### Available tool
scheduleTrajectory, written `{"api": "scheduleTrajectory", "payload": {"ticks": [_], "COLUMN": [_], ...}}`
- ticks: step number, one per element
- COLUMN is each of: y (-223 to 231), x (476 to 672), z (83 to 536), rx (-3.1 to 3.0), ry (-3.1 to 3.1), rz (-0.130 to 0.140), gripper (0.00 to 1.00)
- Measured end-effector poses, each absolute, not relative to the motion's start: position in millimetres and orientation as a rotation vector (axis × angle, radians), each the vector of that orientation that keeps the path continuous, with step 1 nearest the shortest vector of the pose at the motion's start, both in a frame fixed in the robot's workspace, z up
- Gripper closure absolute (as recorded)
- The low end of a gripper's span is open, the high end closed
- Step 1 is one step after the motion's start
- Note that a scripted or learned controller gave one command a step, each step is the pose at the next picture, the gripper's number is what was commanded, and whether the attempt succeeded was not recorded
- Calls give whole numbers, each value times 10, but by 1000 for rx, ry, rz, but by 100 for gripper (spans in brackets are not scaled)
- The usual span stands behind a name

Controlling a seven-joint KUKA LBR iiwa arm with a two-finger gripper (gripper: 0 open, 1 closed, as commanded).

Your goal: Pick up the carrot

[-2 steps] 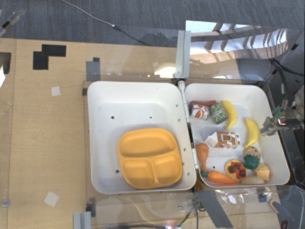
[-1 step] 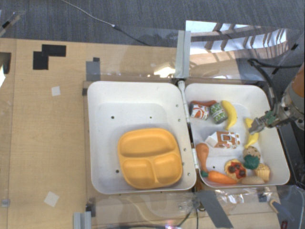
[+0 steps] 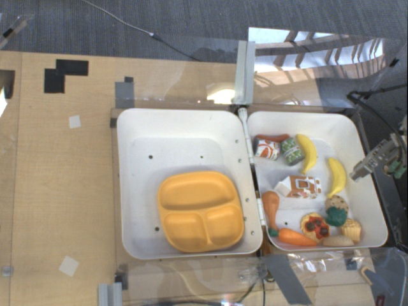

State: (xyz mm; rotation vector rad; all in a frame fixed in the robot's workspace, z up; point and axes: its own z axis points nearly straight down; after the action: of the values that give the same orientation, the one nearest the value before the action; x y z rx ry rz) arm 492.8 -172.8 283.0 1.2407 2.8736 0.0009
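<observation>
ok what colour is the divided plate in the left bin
Yellow-orange: the divided plastic plate in the white left bin, clearest in the camera view.

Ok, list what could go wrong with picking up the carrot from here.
1. The carrot lies close against the right bin's front wall, so the end effector may hit the rim.
2. A pizza slice sits right beside the carrot and could get knocked or grabbed instead.
3. A second orange vegetable stands nearby along the left wall, so the program may well target the wrong item.

bench [image 3: 57, 190]: wood | on it: left bin [image 3: 134, 171], right bin [image 3: 370, 190]
</observation>
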Motion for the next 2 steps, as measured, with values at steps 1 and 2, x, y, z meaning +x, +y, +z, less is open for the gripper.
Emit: {"api": "scheduleTrajectory", "payload": {"ticks": [1,2], "y": [-1682,-1647], "x": [4894,4896], "z": [2454,3117], "rx": [620,190], "ry": [3070,3121], "rz": [0,-4], "gripper": [100,100]}}
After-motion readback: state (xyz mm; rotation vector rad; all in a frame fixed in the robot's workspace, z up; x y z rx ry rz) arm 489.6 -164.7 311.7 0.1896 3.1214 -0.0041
